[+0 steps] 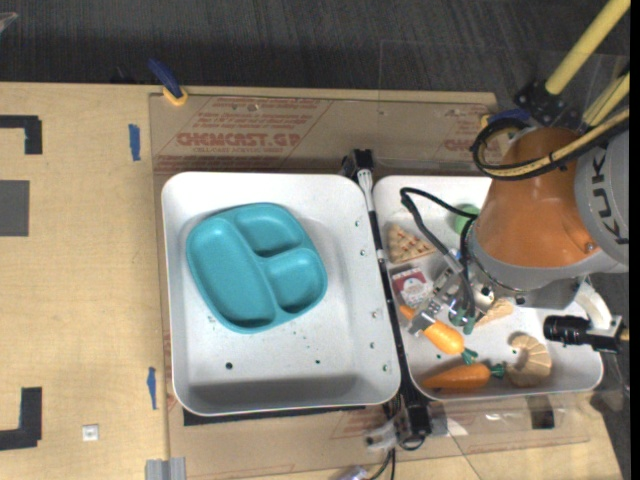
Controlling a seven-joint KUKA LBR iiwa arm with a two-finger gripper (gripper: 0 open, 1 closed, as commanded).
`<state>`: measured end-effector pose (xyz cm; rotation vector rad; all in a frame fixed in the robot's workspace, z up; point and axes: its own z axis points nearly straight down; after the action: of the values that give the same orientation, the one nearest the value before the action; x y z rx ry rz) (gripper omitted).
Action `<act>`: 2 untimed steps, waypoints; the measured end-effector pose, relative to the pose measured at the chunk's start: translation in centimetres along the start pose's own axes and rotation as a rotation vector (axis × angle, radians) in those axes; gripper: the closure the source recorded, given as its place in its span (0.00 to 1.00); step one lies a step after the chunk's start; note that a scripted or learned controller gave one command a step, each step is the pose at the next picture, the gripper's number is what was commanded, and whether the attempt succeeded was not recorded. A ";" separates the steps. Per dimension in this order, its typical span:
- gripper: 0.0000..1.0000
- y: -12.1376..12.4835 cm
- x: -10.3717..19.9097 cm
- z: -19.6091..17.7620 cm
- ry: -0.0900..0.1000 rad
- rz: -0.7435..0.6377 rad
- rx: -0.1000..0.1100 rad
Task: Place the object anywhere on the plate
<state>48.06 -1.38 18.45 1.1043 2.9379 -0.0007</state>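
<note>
A dark grey carpet (300, 18) runs along the top, beyond the bench. The bench (70, 268) is pale wood, with black tape marks (25, 133) at its left edge and a grey square (12, 208) between them. A brown cardboard sheet (300, 128) with red print lies on the bench. Strips of blue tape (134, 141) hold its left edge, and a blue and yellow clamp (168, 81) grips its top left corner. The light is even, with soft shadows.
</note>
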 end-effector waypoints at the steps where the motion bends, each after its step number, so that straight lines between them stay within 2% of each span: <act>1: 1.00 0.2 -0.1 -1.1 -0.006 -0.003 -0.005; 2: 1.00 8.1 5.3 -11.8 -0.002 0.061 -0.011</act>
<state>49.41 8.22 30.26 1.1911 2.8973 0.0147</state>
